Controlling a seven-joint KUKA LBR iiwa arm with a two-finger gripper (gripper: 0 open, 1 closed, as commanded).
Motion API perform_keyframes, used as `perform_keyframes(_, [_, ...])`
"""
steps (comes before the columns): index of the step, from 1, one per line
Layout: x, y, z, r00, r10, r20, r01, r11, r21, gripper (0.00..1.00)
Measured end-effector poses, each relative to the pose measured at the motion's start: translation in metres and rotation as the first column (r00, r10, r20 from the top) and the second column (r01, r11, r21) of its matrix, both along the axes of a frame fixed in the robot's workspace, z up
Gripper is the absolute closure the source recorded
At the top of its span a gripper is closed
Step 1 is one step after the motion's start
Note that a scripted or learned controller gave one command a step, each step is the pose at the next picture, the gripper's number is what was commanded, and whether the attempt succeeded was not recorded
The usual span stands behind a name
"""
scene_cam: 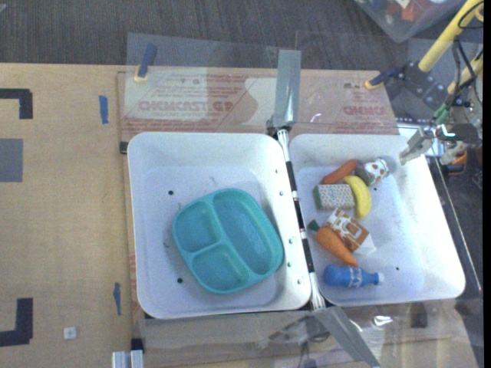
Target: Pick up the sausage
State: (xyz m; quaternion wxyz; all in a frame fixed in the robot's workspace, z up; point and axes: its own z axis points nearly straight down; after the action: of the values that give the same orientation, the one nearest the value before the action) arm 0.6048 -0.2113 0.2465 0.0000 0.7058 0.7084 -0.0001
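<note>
The sausage [339, 172], a short orange-red link, lies tilted near the back of the right bin [430, 259]. Its right end touches the top of a yellow banana [359, 195]. My gripper [418, 145] is a small grey shape over the bin's back right corner. It hovers well to the right of the sausage and holds nothing that I can see.
The right bin also holds a speckled block [334, 196], a small white-and-brown toy [376, 171], a carrot [336, 243], a small carton [350, 229] and a blue bottle [350, 277]. A teal divided plate [227, 240] sits in the left bin [153, 167]. Cables and clutter lie at the back right.
</note>
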Motion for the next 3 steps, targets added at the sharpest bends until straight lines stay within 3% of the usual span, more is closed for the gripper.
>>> perform_keyframes(1, [-0.075,0.002,-0.061,0.999,-0.035,0.0,0.035,0.999,0.0,0.0])
perform_keyframes(2, [-0.074,0.0,-0.05,0.999,-0.039,0.004,0.039,0.999,-0.002,1.0])
perform_keyframes(3, [-0.071,-0.005,-0.065,0.955,0.298,0.0,-0.298,0.955,0.001,1.0])
